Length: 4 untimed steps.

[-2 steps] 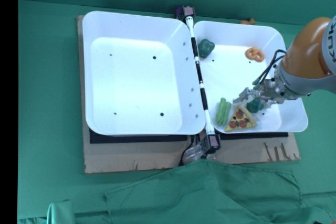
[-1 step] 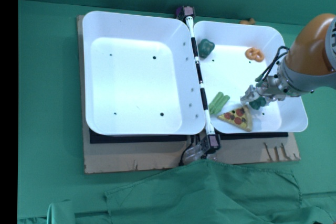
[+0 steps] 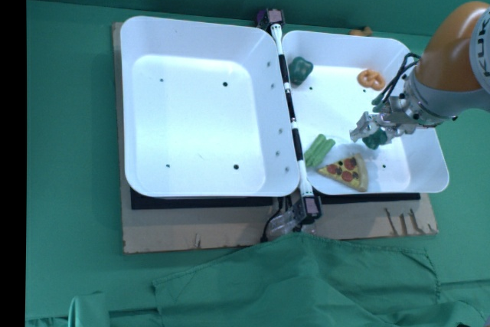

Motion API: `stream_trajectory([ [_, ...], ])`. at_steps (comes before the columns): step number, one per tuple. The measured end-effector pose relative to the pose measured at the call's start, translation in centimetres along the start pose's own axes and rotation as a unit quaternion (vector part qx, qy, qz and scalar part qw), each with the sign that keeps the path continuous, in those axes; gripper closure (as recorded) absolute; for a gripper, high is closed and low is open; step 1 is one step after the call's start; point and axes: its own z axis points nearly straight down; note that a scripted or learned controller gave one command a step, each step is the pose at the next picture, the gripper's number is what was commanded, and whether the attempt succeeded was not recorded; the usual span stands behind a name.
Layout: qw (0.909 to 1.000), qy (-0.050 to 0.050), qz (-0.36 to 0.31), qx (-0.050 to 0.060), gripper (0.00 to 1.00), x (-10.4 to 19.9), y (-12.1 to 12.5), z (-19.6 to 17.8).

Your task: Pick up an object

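My gripper hangs over the right part of the right bin, reaching in from the right. A small dark green object sits between its fingers, and the gripper is shut on it. Below and to the left of it a pizza slice lies flat on the bin floor. Green bean pods rest near the divider. A dark green pepper sits at the bin's back left, and an orange pretzel lies at the back, just above the gripper.
The left bin stands beside the right one, with a black-and-white divider bar between them. Both rest on a cardboard sheet. A rumpled green cloth lies in front. A small orange item sits behind the right bin.
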Motion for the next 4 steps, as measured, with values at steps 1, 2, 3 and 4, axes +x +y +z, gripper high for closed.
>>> stream_trajectory([
  [1,1.0,0.0,0.007,-0.001,1.0,-0.5,0.3,-4.5],
  [2,1.0,-0.001,0.009,-0.003,1.0,-0.6,0.3,-5.5],
  [3,1.0,-0.001,0.005,-0.002,1.0,-0.6,0.4,-10.0],
  [4,1.0,-0.001,0.002,-0.003,1.0,-1.0,1.2,-16.4],
])
